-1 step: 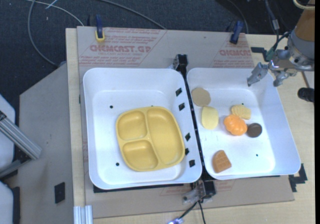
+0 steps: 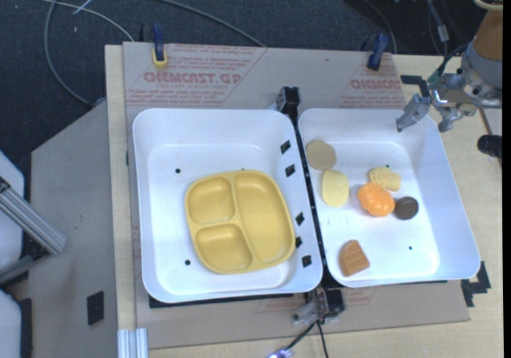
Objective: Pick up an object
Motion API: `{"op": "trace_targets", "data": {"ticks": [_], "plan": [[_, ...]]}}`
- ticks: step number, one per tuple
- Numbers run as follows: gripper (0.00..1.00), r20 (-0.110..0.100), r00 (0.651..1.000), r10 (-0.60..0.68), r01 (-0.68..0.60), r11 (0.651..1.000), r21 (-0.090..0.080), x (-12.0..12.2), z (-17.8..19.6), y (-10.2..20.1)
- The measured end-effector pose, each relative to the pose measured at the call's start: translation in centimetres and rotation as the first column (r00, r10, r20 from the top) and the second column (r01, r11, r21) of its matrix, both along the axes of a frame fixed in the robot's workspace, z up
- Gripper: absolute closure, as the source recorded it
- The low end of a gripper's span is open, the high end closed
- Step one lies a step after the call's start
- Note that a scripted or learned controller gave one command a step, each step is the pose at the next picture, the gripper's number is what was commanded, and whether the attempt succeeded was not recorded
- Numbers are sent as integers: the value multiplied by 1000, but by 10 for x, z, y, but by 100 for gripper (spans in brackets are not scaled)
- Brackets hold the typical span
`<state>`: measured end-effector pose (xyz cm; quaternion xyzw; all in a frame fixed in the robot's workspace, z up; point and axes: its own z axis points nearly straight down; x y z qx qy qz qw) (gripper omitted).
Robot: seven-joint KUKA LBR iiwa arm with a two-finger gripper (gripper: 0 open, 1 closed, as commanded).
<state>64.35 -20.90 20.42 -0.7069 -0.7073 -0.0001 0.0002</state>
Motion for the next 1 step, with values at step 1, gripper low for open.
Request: {"op": "trace_targets", "data": {"ticks": [1], "plan": [[0, -5, 1000, -1, 1, 1000, 1, 4, -56, -8]]}}
